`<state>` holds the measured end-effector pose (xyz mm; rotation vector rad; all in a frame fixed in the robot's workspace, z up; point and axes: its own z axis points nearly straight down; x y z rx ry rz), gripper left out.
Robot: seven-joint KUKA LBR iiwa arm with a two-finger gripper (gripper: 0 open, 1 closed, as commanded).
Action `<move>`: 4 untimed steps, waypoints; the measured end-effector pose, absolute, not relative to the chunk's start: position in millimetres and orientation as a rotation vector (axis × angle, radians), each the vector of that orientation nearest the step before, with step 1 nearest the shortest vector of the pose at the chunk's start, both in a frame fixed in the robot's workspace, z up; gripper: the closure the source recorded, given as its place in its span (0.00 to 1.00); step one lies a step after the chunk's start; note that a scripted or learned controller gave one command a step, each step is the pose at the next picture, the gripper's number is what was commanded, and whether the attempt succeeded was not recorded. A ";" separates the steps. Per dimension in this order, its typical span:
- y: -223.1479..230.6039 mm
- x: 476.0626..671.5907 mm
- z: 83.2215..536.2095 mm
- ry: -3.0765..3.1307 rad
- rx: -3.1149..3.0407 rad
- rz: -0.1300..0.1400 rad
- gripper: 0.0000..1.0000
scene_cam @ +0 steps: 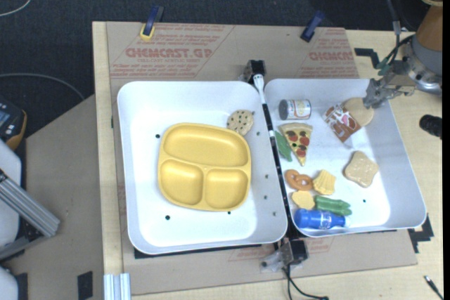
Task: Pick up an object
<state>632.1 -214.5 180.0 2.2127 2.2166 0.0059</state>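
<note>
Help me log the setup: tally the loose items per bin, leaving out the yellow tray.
Left bin: 1, a cookie
Right bin: 10, toy foods and containers, counting the one under the hand
Total: 11

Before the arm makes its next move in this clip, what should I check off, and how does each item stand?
1. Gripper over the right bin: ok, at its far right corner.
2. A target beneath it: ok, a tan piece lies just under the tip, beside the red-and-white packet.
3. Anything held between the jaws: cannot tell.
4. Neighbours spaced apart: not ok, the blue bottle, green pepper and pretzel crowd together.
5. Left bin contents settled: ok, yellow divided plate flat, cookie beside it.
</note>
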 end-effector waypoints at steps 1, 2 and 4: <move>-214.8 633.9 229.3 2.217 2.214 0.006 1.00; -171.7 613.1 219.0 2.228 2.220 -0.001 1.00; -73.5 557.5 231.0 2.229 2.221 -0.002 1.00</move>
